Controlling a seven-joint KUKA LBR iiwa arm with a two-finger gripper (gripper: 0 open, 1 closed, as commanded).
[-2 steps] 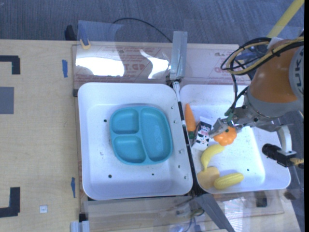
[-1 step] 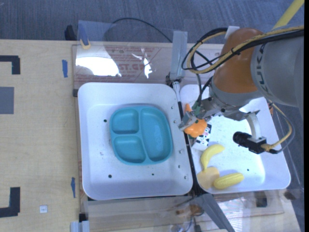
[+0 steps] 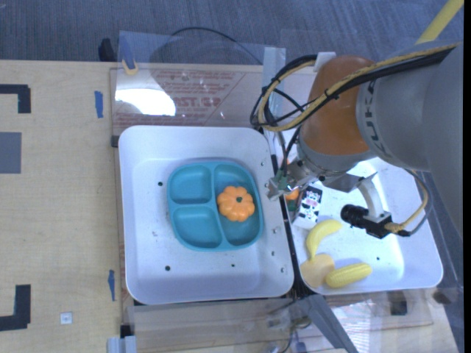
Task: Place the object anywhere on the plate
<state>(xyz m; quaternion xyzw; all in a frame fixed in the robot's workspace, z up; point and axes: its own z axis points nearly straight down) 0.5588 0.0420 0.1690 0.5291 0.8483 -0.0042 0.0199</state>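
The right bin (image 3: 412, 267) holds a banana (image 3: 321, 234) and corn (image 3: 347, 274); claw (image 3: 288, 190) state unclear.

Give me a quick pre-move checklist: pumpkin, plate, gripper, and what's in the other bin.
1. Orange pumpkin on the teal plate: ok, it sits on the plate's right side, over the divider ridge.
2. Plate inside the left bin: ok, lying flat near the middle.
3. Gripper clear of the pumpkin: ok, it hangs over the wall between the two bins, apart from the pumpkin.
4. Finger state: cannot tell, the wrist blocks the view.
5. Right bin contents settled: ok, banana and corn cob lie near the front.
6. Cable snagging: cannot tell.
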